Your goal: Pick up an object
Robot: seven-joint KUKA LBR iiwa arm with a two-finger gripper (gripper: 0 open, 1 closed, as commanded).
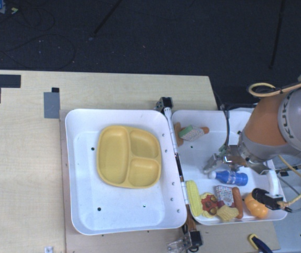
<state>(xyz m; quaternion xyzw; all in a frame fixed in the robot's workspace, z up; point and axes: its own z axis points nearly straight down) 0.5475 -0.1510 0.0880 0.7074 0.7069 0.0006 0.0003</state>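
Pale wooden bench [24, 167] carries two shallow white bins side by side, with dark floor beyond its far edge. The left white bin [82, 215] holds a yellow plastic plate with three compartments [128, 156], lying flat near the middle, with bare white floor on all sides of it (most of it along the near wall). The right white bin [208, 117] meets the left one along their inner rims.

The grey arm with its orange band [269, 125] reaches in from the right, over the far right part of the right bin. Its tool [219, 163] sits low near that bin's middle; whether it is wide or narrow cannot be told, and nothing is seen held in it. A small blue plastic bottle [233, 178] lies on its side just beside the tool, on the near side.

The near wall is crowded. A yellow toy corn cob [193, 196] lies along the left wall, then a red-and-yellow toy food piece [209, 204], an orange toy sausage [238, 202] and a rounded orange toy [257, 208] toward the right corner. A small grey-and-green toy with an orange tip [192, 133] lies alone by the far left corner, well apart from the tool, with bare floor between them.
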